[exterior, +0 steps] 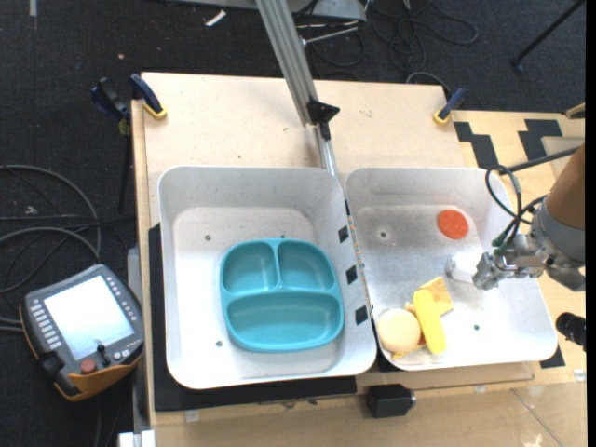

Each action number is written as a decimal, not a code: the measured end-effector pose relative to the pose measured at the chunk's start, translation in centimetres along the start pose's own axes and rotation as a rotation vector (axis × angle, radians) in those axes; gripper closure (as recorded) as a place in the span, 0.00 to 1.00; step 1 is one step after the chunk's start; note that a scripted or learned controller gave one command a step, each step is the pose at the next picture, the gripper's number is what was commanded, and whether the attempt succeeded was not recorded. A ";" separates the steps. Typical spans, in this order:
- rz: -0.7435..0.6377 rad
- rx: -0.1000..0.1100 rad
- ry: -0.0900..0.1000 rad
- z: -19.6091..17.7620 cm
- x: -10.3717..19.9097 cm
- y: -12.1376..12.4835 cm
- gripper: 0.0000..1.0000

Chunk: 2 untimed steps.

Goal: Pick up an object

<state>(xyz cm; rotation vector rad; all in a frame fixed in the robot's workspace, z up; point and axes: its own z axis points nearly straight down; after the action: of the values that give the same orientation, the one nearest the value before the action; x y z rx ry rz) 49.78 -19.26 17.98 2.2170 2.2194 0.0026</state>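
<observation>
Nearest edge of the counter (pixel 233 124): small black box (pixel 388 399) just below the bins, and off the counter at left a teach pendant (pixel 82 329) on the dark floor.

R bin (pixel 521 338), front: round cream ball (pixel 399 330) touching a yellow banana-like piece (pixel 430 318), which lies angled w/ a flatter yellow bit (pixel 434 296) at its upper end. A red sliver shows between ball and banana; can't tell what it is.

L bin (pixel 186 250): teal divided plate (pixel 279 294), three compartments, flat near centre.

Mid R bin: gripper (pixel 482 274) low over the bin floor, right of the yellow pieces, not touching them. A small whitish object (pixel 460 269) sits right at its tip; whether the fingers are spread or pressed together, cannot tell, nor whether they pinch it.

Further back in R bin: orange-red disc (pixel 453 223), apart from the gripper.

Far side: yellow-tipped clamps (pixel 149 98) at the counter's back corners, a slanted metal pole (pixel 289 49), cables on the floor.
</observation>
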 end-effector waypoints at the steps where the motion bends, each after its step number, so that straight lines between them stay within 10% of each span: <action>1: -0.001 0.000 0.000 -2.9 0.0 0.2 1.00; 2: -0.007 0.002 0.004 -3.4 5.7 1.7 1.00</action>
<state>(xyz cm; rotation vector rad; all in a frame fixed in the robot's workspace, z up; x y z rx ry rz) 51.45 -13.52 21.38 2.2120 2.2300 0.0044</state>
